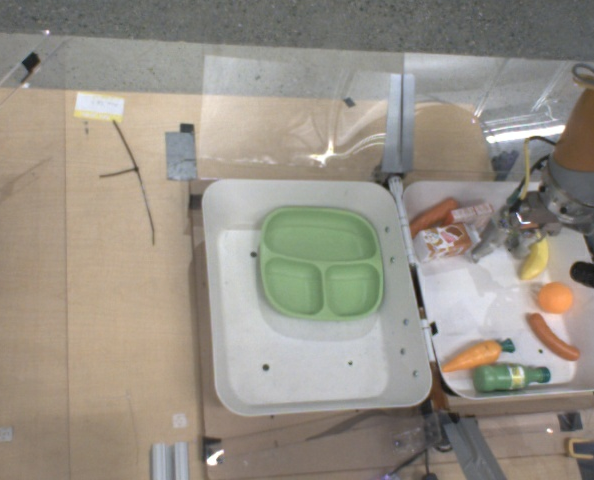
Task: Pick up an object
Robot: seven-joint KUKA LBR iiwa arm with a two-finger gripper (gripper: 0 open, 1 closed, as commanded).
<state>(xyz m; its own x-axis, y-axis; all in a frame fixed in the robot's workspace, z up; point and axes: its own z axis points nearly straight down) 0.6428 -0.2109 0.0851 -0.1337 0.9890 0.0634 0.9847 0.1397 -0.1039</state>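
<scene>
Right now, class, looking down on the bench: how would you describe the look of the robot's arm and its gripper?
The arm is grey with a broad orange band above the wrist. A yellow cable runs down beside it. The gripper below is a cluster of dark and silvery metal parts, too small to make out in detail.

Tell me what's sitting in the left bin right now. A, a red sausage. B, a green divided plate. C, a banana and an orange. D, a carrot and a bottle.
B: the green divided plate lies alone in the left bin, while the carrot, bottle, banana and orange are in the right bin.
</scene>
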